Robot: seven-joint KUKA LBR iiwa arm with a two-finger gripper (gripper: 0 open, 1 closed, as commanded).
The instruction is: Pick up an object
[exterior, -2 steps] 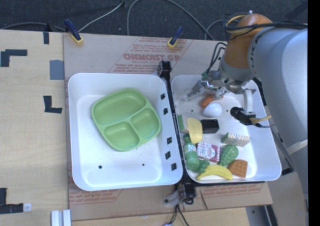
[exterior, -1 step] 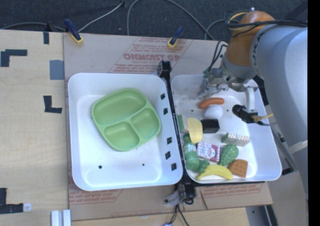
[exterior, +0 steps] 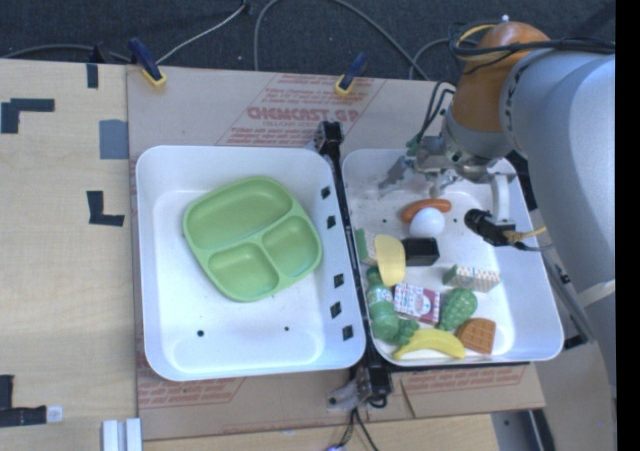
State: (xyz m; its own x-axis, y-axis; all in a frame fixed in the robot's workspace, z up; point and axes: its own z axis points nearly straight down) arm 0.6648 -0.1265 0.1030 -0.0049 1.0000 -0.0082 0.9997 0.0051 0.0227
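The tool (exterior: 432, 171) hangs low over the back of the right bin (exterior: 548, 331), just above a white egg (exterior: 428, 221) and orange carrot (exterior: 425, 206). Whether it's apart or together, I cannot tell. A green plate (exterior: 252, 237) lies in the left bin (exterior: 160, 329).

A cluster of small toy foods lies in the right white bin (exterior: 530, 334): a yellow plastic banana (exterior: 432, 343) at the near edge, a white egg (exterior: 428, 222) beside an orange carrot-like piece (exterior: 424, 207), a waffle-textured orange square (exterior: 479, 335), and a pink-and-white packet (exterior: 417, 303).
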